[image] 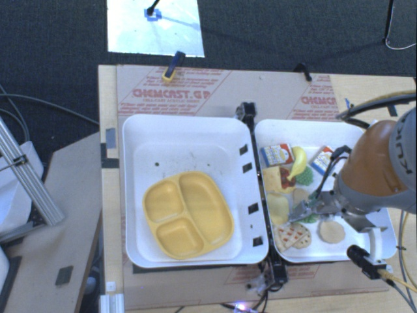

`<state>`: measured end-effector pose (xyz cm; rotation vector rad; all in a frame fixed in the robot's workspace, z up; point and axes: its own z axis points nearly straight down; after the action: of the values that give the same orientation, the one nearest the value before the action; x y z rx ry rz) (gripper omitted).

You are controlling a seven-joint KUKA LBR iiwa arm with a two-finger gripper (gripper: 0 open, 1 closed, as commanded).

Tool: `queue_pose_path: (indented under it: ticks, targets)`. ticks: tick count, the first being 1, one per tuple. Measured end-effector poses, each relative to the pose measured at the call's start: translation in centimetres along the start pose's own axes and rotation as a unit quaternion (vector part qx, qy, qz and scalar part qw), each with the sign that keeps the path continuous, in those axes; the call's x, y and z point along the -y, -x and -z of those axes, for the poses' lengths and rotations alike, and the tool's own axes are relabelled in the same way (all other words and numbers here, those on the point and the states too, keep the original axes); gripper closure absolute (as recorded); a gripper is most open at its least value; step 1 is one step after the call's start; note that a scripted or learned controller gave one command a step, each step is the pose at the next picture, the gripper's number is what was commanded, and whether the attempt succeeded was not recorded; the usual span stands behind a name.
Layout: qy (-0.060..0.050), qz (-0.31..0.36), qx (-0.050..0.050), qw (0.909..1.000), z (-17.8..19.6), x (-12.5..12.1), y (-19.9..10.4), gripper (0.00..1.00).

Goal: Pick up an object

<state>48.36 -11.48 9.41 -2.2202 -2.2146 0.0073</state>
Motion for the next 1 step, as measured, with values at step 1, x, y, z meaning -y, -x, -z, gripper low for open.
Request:
queue_pose_path:
  ticks: [1]
  targets:
    - [0.005, 0.004, 0.001, 1.0, 2.7, -2.5, -1.68, 0.0]
